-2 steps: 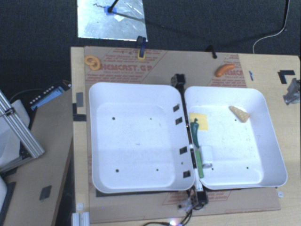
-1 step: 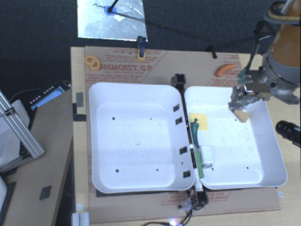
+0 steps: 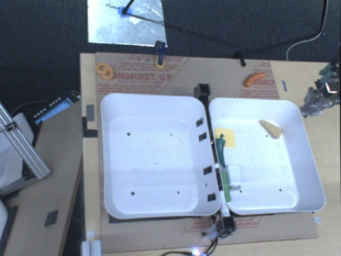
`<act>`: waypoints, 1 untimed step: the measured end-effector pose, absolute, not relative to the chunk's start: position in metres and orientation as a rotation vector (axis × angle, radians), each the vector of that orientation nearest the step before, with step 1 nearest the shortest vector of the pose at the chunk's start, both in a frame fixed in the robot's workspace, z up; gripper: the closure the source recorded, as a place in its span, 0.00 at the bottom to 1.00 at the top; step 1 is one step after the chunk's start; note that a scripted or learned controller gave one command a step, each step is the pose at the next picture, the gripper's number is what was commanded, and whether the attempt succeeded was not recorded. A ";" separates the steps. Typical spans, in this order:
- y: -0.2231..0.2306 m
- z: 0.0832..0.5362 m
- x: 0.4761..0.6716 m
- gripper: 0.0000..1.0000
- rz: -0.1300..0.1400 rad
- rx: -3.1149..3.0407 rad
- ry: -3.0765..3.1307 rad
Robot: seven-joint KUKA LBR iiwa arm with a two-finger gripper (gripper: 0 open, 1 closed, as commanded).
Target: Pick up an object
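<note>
Over at the right edge, the gripper (image 3: 319, 97) is only partly in frame: a small grey cluster of metal parts, cut off by the border, with the arm behind it out of sight. It sits outside the right bin (image 3: 306, 159), just off that bin's upper right corner, above the cardboard sheet (image 3: 160, 71) that covers the counter. It is too small and blurred here to say whether it is open or closed, and nothing can be made out in its grasp.

Inside the right bin there are three things to go for. A tan wedge-shaped piece (image 3: 271, 128), possibly a bit of bread or foam, lies toward the upper right of the bin floor, apart from the rest. A yellow square (image 3: 225, 138) lies flat near the bin's left wall. A long green tool (image 3: 223, 167), perhaps a brush, runs along that left wall from the yellow square's edge down toward the front, its lower end fading into a pale, hard-to-read patch.

The left bin (image 3: 109, 143) shows bare white floor with a few dark dots.

Up on the cardboard behind the bins, an orange sausage-shaped toy (image 3: 254, 79) rests near the right bin's back edge, and a tan pretzel-like ring (image 3: 104, 70) sits at the far left corner. A yellow and blue clamp (image 3: 159, 54) grips the back edge.
</note>
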State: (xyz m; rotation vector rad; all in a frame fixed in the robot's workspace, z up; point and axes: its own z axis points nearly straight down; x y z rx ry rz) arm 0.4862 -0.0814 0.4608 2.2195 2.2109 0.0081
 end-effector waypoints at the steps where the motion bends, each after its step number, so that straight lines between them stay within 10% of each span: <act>1: -0.024 0.395 0.487 1.00 -0.001 2.213 2.233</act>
